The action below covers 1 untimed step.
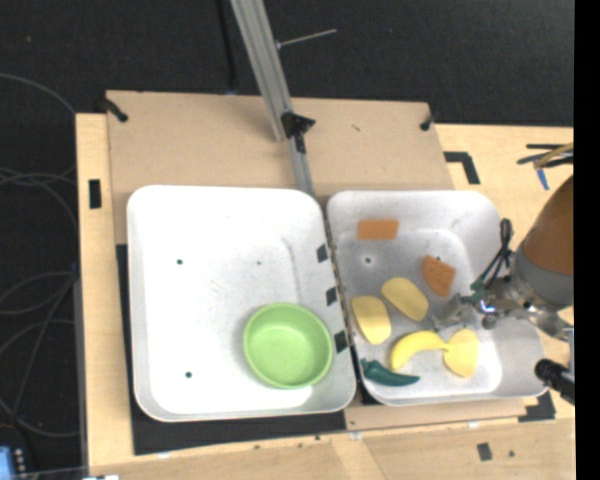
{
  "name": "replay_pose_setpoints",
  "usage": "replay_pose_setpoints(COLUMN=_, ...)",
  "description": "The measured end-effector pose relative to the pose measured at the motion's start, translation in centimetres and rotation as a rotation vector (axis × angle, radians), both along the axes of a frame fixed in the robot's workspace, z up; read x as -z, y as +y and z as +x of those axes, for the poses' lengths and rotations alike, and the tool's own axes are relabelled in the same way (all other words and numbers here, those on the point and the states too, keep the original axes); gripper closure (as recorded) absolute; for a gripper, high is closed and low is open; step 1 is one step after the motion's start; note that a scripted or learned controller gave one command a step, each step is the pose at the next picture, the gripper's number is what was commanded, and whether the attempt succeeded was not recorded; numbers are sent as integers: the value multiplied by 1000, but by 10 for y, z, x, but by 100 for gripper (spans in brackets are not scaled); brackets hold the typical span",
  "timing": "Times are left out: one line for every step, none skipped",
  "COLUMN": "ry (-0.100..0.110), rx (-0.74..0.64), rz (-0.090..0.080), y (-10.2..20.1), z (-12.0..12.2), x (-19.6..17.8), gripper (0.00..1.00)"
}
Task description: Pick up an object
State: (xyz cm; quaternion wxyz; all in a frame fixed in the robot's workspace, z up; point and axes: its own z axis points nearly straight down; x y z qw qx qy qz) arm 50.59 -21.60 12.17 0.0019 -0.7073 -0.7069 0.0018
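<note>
The arm (552, 243) is reaching in from the right over the right bin (480, 208), wrist tilted so the claw (458, 313) is hanging low among the food pieces; that low slanted pose is reading as an approach to a grasp, not a carry. Nothing is visibly sitting between the claw's tips, and the view is too small and dark there to tell how far open it is; calling it undetermined.

Candidates are all lying loose on the bin floor (scattered, none stacked, so each is open to a top-down grab):
- banana (418, 349) is lying just below and left of the claw, curved, closest to it along with the next one;
- pale yellow piece (462, 354) is sitting just below the claw, touching or nearly touching the banana's end;
- orange-brown piece (439, 274) is lying just above and left of the claw;
- two yellow ovals (405, 297) (371, 319) are lying further left;
- green pepper (388, 373) is lying below-left, against the bin's near wall, the awkward one;
- orange block (378, 230) is sitting well up and left, apart from the rest.

Likeliest target, judging by where the tips are pointing, is the banana or the pale piece beside it; crowding there is risking a nudge instead of a grip.

The green bowl (288, 344) is sitting far left in the left bin (180, 228); not in play for this reach.
</note>
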Motion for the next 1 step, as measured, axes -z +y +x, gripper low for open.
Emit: replay_pose_setpoints(ry=-10, rx=4, rz=-1, y=-1, z=3, x=-15, gripper=100)
